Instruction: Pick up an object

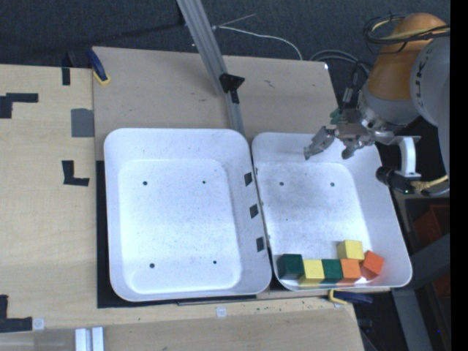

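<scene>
We see a pale wooden bench [168, 97], dark blue carpeted floor [88, 9], a slanting grey metal rail [205, 39], black tape marks [71, 172]

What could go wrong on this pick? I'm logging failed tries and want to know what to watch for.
1. The blocks sit packed in a row against the right bin's near wall, so the jaws may find no gap to slip into.
2. The gripper, jaws spread, hangs over the bin's far rim, well away from the blocks.
3. Closing on one block could nudge its touching neighbours.
</scene>
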`<state>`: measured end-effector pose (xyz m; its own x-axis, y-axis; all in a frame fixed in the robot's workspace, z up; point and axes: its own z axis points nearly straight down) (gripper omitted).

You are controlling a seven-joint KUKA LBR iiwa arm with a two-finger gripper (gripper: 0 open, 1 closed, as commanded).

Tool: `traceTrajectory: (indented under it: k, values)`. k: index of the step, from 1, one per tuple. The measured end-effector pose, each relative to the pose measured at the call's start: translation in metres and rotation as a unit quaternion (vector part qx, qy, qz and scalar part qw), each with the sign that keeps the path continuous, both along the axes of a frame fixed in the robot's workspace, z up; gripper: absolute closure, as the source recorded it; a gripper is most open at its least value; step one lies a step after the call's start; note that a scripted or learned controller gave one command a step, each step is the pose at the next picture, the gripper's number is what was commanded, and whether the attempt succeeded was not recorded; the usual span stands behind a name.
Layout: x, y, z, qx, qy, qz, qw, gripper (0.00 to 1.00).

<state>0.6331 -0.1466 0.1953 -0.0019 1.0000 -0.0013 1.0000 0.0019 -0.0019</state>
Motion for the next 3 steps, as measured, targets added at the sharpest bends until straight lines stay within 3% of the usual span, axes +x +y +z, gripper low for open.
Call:
traceTrajectory:
  k: [1,2,3]
  values:
    - [-0.034,0.049,-0.09,0.0021,0.005,0.001,1.0,0.0]
    - [-0.054,0.032,0.035,-0.0003,-0.004,-0.001,1.0,0.0]
    - [-0.119,0.015,-0.039,0.0014,0.006,-0.003,1.0,0.0]
